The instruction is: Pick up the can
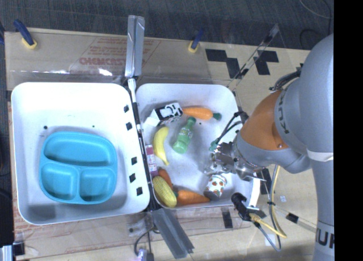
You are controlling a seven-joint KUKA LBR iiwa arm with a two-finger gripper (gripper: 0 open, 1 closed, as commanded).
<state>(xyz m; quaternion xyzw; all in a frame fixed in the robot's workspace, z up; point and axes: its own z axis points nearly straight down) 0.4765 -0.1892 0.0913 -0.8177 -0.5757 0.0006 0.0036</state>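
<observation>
Two white bins on the bench [68,55]: left bin [28,101] has a blue tray [79,166], right bin [221,92] holds the clutter. Can [216,185] sits near the right bin's lower right, small, patterned, looks tipped, just beside a carrot [191,197]. Claw [218,166] hangs right over the can, arm [295,123] leaning in from the right edge, likely lined up for a top-down grab. Can't tell if the claw is spread or pinching; wrist hides it. Contact with the can unclear too. Other stuff: banana [160,143] and green bottle [183,136] mid-bin, second carrot [197,113] at the top, corn [164,191] at the bottom left. These sit apart from the can, so the approach looks fairly free; the bin wall is close.
</observation>
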